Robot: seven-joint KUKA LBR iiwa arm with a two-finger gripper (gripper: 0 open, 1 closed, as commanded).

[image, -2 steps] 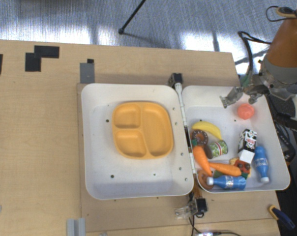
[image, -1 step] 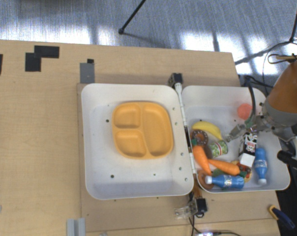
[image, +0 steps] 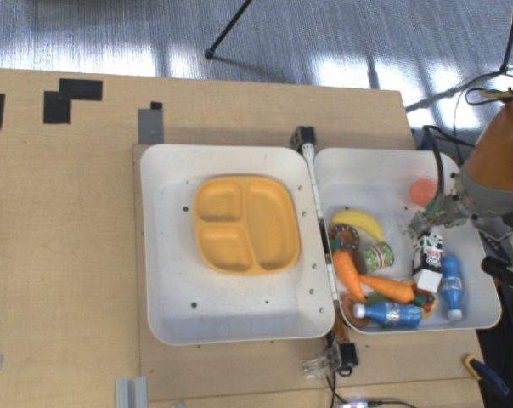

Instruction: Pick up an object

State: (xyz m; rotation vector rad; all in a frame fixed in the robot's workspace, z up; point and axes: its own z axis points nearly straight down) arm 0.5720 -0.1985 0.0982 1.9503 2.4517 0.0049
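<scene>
Camera view: claw (image: 428, 220) low in right bin (image: 371, 164), grip state cannot tell. Black-and-white toy (image: 430, 250) just beside it, bottle (image: 451, 286) nearer. Centre over toy, descend straight, avoid bottle.

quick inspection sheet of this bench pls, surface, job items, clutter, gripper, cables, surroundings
surface: tan bench bearing two white bins side by side, left bin and right bin.
job's things: in the right bin, a banana, two carrots, two blue bottles, a small can and a pink-orange ball, mostly crowded toward its near side.
clutter: orange divided plate in the left bin; black tape patches on the bench.
grippers: gripper low over the right bin beside the ball; finger state unclear.
cables: black cable along the arm; wires at the bench's near edge.
surroundings: grey floor, a stand's leg.
</scene>
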